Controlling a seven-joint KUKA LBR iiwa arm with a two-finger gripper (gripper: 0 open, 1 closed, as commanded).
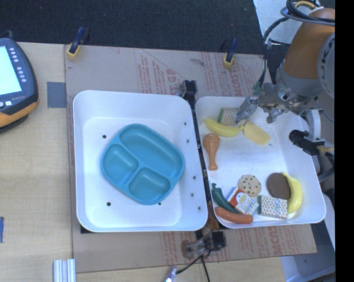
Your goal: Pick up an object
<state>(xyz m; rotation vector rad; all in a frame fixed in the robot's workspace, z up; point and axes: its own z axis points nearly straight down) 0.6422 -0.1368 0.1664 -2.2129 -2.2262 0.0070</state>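
The right bin (306, 157) holds several toy foods. At its far end lie a yellow banana (221, 128), a speckled cracker (227, 116) and a pale yellow piece (257, 134). A drumstick (211, 149) lies by the left wall. Along the near end are a cookie (249, 184), a brown disc (277, 185), a second banana (294, 194), a red sausage (233, 217) and a green pepper (220, 197). My gripper (258, 113) hovers over the bin's far end, just above the pale yellow piece. It is open, with nothing between its fingers.
The left bin (89, 116) holds a blue divided plate (143, 164). A tablet-like pendant (6, 81) lies at the far left of the bench. Clamps (76, 42) pin the cardboard's far edge. A black clip (190, 89) sits where the bins meet.
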